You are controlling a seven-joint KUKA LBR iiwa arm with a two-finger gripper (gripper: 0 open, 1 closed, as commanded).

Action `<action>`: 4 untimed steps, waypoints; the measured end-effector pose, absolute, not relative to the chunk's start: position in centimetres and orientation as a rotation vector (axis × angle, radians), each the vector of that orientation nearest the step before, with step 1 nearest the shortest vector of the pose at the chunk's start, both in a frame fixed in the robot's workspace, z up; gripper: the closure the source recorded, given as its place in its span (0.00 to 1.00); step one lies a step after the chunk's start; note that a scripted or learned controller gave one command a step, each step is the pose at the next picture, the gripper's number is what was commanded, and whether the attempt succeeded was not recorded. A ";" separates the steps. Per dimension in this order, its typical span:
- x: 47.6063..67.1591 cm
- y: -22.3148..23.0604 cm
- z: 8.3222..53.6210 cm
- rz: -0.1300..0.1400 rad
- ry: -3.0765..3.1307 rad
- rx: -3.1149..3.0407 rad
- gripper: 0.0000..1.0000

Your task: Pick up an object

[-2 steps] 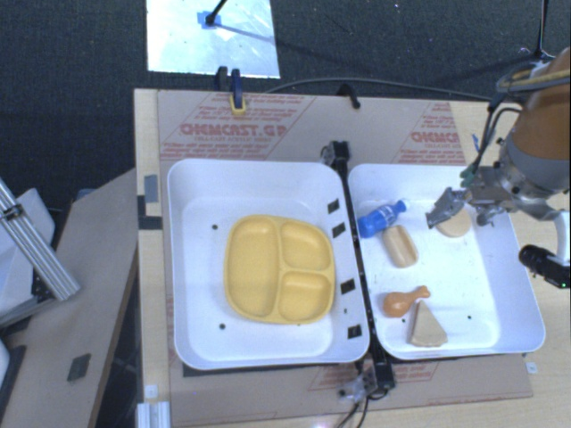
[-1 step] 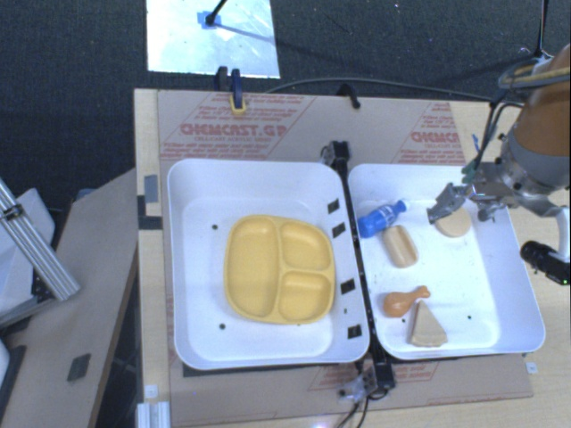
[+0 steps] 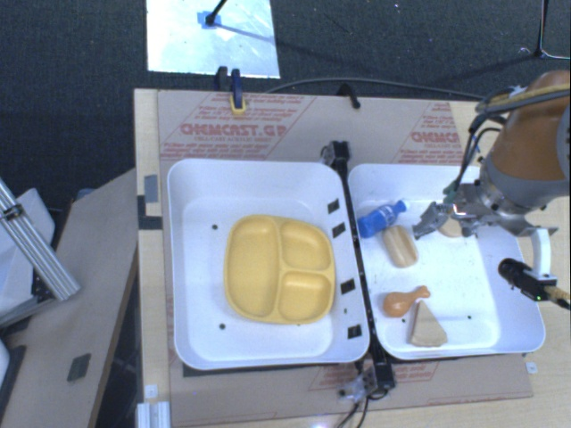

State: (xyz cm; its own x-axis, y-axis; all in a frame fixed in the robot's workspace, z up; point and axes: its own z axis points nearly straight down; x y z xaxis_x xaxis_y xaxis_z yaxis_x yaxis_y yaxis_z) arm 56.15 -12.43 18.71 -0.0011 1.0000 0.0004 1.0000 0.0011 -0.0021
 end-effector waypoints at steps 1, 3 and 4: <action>56.1 -12.2 14.5 0.001 -2.221 -2.219 0.00; 55.6 -12.4 11.4 -0.002 -2.224 -2.220 1.00; 55.3 -12.6 17.7 -0.007 -2.230 -2.223 1.00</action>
State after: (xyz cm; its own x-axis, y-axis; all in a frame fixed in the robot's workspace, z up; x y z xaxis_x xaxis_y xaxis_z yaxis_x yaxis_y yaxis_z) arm 55.34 -12.61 17.72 -0.0032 1.0000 -0.0018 1.0000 0.0033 0.0078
